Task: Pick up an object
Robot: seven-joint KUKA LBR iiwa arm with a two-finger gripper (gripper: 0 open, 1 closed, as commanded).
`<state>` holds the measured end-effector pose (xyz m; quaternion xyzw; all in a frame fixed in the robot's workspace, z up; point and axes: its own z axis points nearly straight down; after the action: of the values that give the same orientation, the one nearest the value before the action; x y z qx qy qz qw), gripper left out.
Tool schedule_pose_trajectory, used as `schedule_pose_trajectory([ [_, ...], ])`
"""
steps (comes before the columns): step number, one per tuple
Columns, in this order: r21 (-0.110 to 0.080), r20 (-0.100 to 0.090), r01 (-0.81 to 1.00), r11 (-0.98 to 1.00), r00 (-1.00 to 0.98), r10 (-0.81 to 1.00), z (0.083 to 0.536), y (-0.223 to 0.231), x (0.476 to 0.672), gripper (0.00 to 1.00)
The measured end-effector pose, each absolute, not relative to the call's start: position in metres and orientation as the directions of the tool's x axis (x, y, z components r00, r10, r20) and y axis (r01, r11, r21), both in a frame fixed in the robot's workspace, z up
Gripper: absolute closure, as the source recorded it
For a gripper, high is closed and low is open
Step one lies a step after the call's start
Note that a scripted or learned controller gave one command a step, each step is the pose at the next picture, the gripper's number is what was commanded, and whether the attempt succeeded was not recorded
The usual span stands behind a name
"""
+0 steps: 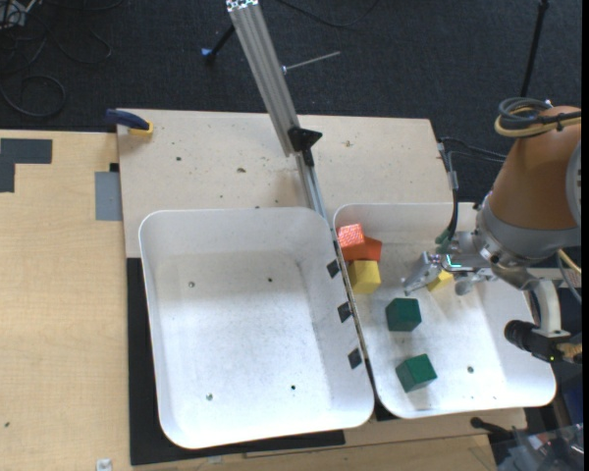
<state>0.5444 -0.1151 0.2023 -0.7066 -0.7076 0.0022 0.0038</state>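
Down in the right-hand shallow white plastic bin (530, 386), the two-finger metal gripper (434, 273) sits low over a small yellow block (440, 280), and whether it is clenched on that block or loose I cannot tell. Left of the gripper lie a larger yellow cube (365, 276) and an orange cube (351, 237) touching it. Below-left sit two dark green cubes (403, 314) (415, 371). Farther left is the other white bin (177, 263).

An aluminium rail (275, 81) slants across the bench's (216, 155) rear edge. A blue clamp (130, 121) sits at its rear left corner.
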Motion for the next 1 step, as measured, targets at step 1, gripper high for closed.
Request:
schedule_pose_trajectory([
  [1,-0.003,0.001,1.000,-0.003,0.003,1.000,0.2045,-0.1166,0.5451,0.00],
])
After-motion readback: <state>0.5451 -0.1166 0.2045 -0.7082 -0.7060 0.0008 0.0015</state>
